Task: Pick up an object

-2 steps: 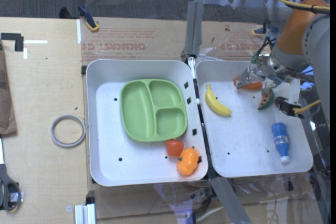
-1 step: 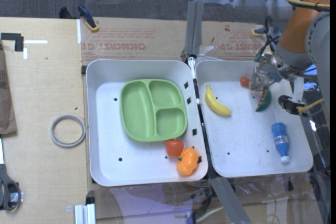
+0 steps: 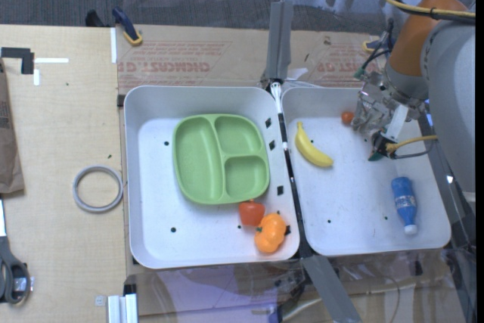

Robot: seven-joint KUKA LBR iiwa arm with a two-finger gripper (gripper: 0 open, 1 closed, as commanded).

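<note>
Orange pepper touches red one; hand hovers near banana.

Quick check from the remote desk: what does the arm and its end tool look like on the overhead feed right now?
The arm is bulky, smooth and light grey, with a rounded orange band above the wrist. Black and yellow cables loop over the top of the orange section, and a yellow cable trails out near the wrist. The gripper is a cluttered assembly of grey metal and dark parts with thin wires on it.

Open floor mid right bin between banana and bottle
</note>
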